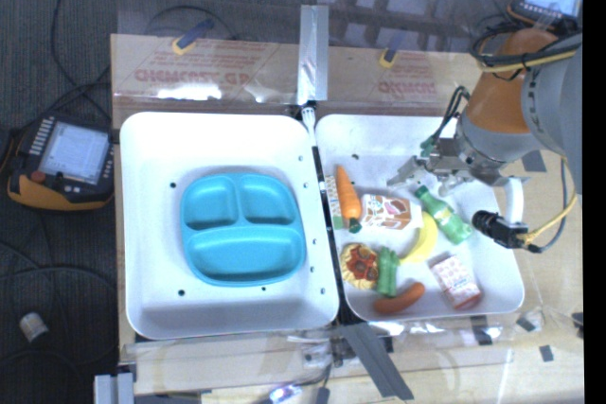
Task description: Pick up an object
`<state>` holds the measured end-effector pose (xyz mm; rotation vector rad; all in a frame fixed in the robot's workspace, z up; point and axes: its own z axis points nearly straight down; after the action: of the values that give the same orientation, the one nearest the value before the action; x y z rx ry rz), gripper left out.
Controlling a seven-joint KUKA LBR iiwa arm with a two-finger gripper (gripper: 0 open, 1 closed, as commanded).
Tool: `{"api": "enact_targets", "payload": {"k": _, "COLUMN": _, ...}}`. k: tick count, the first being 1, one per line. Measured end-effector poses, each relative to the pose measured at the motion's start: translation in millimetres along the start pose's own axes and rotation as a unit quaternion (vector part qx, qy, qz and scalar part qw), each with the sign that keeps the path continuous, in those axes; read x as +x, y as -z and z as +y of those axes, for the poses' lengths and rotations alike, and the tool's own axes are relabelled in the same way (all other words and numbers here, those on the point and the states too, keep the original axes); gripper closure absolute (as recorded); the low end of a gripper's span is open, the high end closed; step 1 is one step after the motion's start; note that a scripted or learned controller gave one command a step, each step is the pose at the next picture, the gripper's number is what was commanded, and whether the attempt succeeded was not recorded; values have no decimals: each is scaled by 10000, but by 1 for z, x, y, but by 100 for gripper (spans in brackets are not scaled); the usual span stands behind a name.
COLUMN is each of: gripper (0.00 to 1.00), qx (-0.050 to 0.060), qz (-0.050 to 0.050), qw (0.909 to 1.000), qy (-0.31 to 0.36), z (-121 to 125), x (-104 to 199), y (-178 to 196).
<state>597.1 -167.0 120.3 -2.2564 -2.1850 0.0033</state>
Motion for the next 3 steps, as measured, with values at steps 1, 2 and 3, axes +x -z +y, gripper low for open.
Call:
{"api": "enact_targets", "payload": {"k": 1, "gripper": 0, "qx": -52, "qz": 49, "qw": 9978, "qy": 657, "z": -7, "x": -43, "y": -29}}
{"api": "enact_targets", "payload": {"k": 2, "gripper": 0, "qx": -111, "qz": 58, "qw": 9995, "qy": 298, "z": -14, "x": -45, "y": -27}}
{"api": "enact_targets", "payload": {"k": 3, "gripper": 100, "qx": -92, "qz": 23, "qw": 9995, "qy": 289, "z": -16, "x": -47, "y": -20}}
